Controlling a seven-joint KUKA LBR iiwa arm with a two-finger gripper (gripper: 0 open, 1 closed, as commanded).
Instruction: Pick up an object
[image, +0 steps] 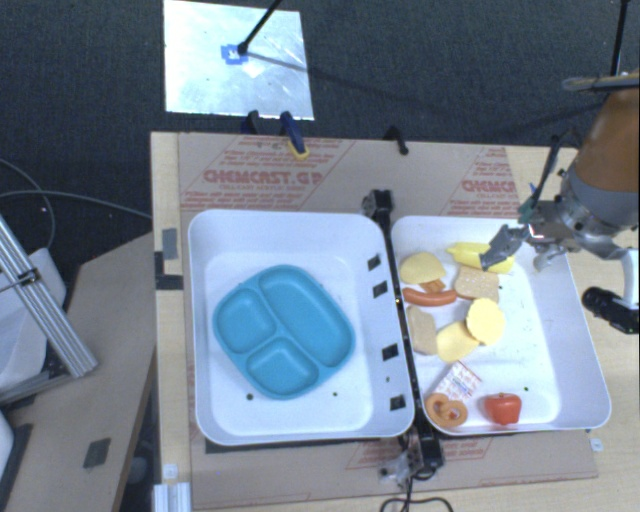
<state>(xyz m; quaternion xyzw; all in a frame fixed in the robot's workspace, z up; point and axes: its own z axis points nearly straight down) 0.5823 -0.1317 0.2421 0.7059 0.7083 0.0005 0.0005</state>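
A: Where's your pincer (497, 252)?
B: Over the right bin (575, 330), just above the yellow piece (470, 253); can't tell if it's spread or pinching.
A: Tip?
B: Drop straight down; center on it, w/o nudging the cracker (477, 285) beside.

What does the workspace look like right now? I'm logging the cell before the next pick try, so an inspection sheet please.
Surface: bench bearing two white bins, on printed cardboard.
Job's things: right bin holds toy food: yellow pieces, sausage, tomato, doughnut, packet.
Clutter: left bin holds a blue divided plate.
Grippers: gripper low over the yellow piece at the right bin's back; grasp unclear.
Cables: black cable at left.
Surroundings: shiny sheet behind, metal frame at left.
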